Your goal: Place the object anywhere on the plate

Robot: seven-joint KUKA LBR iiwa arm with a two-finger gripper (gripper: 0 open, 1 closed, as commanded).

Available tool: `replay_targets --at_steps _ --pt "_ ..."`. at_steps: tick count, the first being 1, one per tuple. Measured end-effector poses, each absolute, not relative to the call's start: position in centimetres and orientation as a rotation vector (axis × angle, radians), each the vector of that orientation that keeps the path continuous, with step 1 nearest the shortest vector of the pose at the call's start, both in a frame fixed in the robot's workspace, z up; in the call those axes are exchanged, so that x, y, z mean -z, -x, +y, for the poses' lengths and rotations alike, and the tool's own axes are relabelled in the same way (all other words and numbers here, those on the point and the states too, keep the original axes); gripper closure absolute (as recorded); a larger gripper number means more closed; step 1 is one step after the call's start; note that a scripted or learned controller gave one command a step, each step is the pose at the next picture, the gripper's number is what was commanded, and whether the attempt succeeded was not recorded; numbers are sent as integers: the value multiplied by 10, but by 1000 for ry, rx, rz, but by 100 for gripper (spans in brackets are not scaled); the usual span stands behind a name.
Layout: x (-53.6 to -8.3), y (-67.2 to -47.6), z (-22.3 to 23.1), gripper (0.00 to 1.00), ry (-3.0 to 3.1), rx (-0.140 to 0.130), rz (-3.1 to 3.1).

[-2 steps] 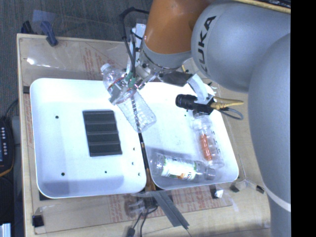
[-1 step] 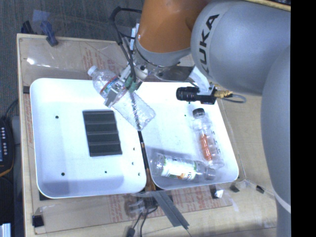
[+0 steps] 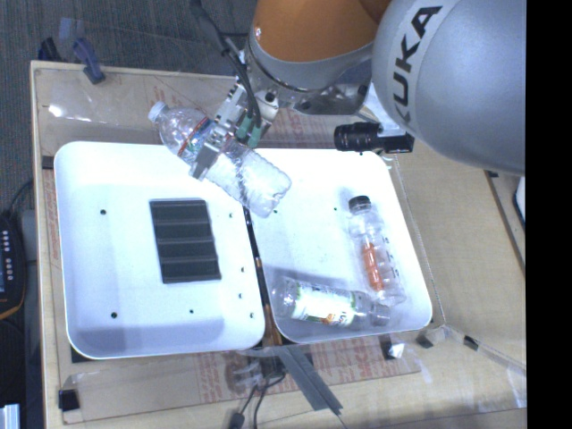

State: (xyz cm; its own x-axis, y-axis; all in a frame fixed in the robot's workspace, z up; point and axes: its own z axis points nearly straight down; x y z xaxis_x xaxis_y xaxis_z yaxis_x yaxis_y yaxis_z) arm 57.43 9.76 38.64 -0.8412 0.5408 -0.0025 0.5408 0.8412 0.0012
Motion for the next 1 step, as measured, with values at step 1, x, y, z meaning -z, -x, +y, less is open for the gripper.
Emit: replay_targets --at_steps 1 --pt "-371 -600 83 100 -531 1 3094"
